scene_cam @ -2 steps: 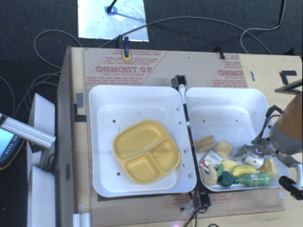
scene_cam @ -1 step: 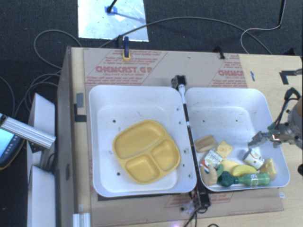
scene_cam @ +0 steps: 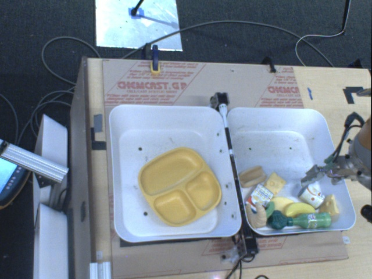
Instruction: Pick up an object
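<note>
While the arm (scene_cam: 361,133) reaches in from the right edge, the bench (scene_cam: 192,80) carries two white bins side by side: the left bin (scene_cam: 125,156) holds one yellow divided tray (scene_cam: 179,185), and the right bin (scene_cam: 279,127) holds all the small things, heaped in its near corner. Candidates for the pick, largest first: a green bottle (scene_cam: 299,220) lying on its side along the near wall, a banana (scene_cam: 292,207) just behind and touching it, a tan block (scene_cam: 251,175) nearest the divider, a pale yellow wedge (scene_cam: 275,183) beside it, and a small white cup (scene_cam: 313,195) tipped over toward the right wall. The gripper (scene_cam: 324,170) hangs over the right side of this bin, just above and behind the cup; fingers look spread to a moderate gap with nothing between them, though the detail is small. Judgement: the cup is the nearest target, and it lies apart from the bottle and banana on one side, so it is the cleanest pick. To do the step well, centre the gap over the cup body, turn the wrist so the fingers straddle its narrow axis rather than its length, and descend straight. Risks: a finger landing on the rim would roll the cup toward the wall; drifting nearer would catch the bottle cap or the small tan piece (scene_cam: 331,205) beside it.
</note>
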